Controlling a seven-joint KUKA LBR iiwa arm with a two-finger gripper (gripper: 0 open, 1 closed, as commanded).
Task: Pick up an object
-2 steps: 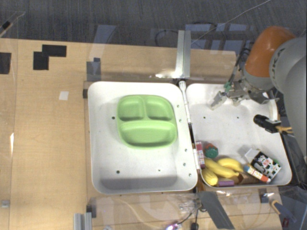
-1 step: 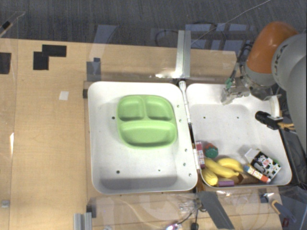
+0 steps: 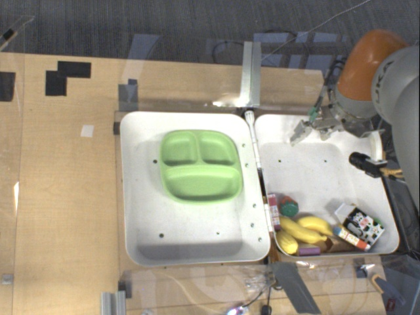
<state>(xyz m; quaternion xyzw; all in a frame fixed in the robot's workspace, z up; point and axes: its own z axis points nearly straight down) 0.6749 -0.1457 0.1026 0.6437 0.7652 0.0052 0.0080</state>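
- One gripper (image 3: 308, 128) is all you have here, hanging over the far end of the right bin (image 3: 321, 169), its fingers spread apart with nothing between them. That open stance suits an approach, I judge, not a carry.
- Below it you see bare white floor, so a straight descent would close on nothing.
- Your candidates sit well apart from it, heaped in the near corner of that bin: two bananas (image 3: 303, 231) lying together, a small green-and-red piece (image 3: 289, 209) just beside them, and a black printed box (image 3: 361, 226) toward the right wall.
- Crowding like that leaves little room for fingers; the box at the edge of the heap looks the freest to me.
- The left bin (image 3: 141, 195) holds a green divided plate (image 3: 200, 165), lying flat and likely hard to pinch.
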